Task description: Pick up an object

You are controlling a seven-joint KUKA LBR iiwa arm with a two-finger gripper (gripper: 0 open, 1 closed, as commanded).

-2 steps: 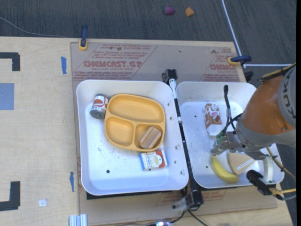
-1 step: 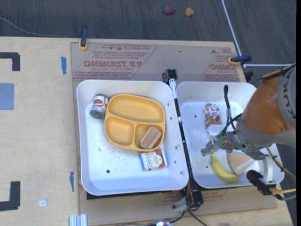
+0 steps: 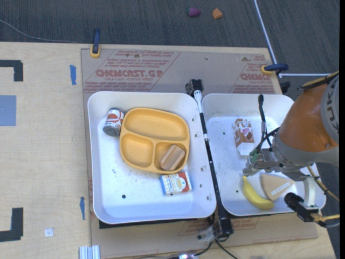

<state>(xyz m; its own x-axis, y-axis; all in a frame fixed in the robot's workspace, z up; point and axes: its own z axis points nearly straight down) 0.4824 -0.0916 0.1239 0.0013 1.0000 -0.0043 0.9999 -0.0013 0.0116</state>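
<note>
In the right bin (image 3: 226, 144) a yellow banana (image 3: 254, 194) lies near the front wall, with a tan wedge-shaped piece (image 3: 276, 186) touching its right side. A small red-and-white carton (image 3: 243, 133) lies farther back. My gripper (image 3: 258, 164) hangs low in this bin, just behind the banana and left of the wedge, under the orange band of the arm (image 3: 307, 125). Nothing shows in its grasp.
The left bin (image 3: 102, 193) holds a yellow divided plate (image 3: 153, 125) with a brown bun-like piece (image 3: 172, 157) in its front right compartment, a small can (image 3: 112, 122) at its left and a blue-and-white carton (image 3: 176, 184) in front. Cables and clamps line the bins' edges.
</note>
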